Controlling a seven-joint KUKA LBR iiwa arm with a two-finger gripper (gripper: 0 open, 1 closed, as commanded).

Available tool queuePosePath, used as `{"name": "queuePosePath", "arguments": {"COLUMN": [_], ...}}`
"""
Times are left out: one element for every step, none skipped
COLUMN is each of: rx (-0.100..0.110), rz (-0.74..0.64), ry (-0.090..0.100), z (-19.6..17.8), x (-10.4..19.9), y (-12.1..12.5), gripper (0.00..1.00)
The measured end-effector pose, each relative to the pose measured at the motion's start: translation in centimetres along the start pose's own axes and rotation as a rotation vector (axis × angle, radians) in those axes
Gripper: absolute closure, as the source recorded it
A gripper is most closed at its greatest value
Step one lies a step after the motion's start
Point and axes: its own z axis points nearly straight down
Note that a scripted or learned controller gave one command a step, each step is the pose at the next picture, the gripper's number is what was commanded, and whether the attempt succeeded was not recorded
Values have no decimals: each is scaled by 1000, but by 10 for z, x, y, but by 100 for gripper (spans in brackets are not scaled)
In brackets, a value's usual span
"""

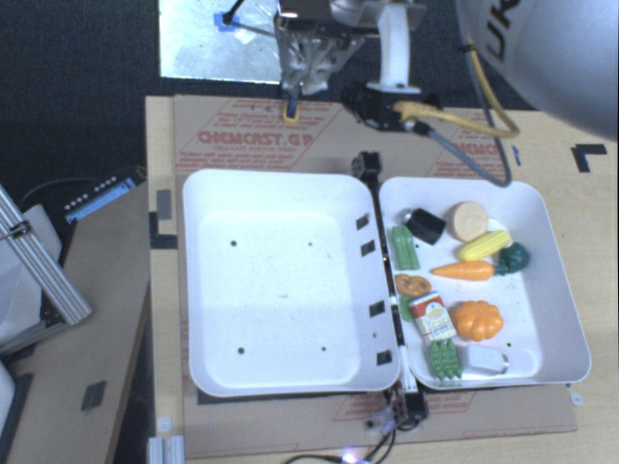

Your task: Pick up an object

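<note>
The left bin (pixel 280 288) is smooth white plastic. The pincer (pixel 308 77) hangs up high, above the surface's far edge; I cannot tell its grip. In the right bin (pixel 556 288), a pointy orange carrot (pixel 464 271) lies sideways, tip pointing left, beside bumpy yellow corn (pixel 483 246).

We note a robotics lab setting: a bench (pixel 116 288) topped with printed board (pixel 253 135), two white bins (pixel 280 187) clipped side by side, toy food items (pixel 478 319) as test objects, loose cables (pixel 469 129), aluminium framing (pixel 39 269) at left.
</note>
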Motion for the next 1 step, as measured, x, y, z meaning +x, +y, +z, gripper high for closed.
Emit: {"name": "queuePosePath", "arguments": {"rx": [18], "rz": [-3], "ry": [-5], "z": [51], "x": [0], "y": [-118], "gripper": [100]}}
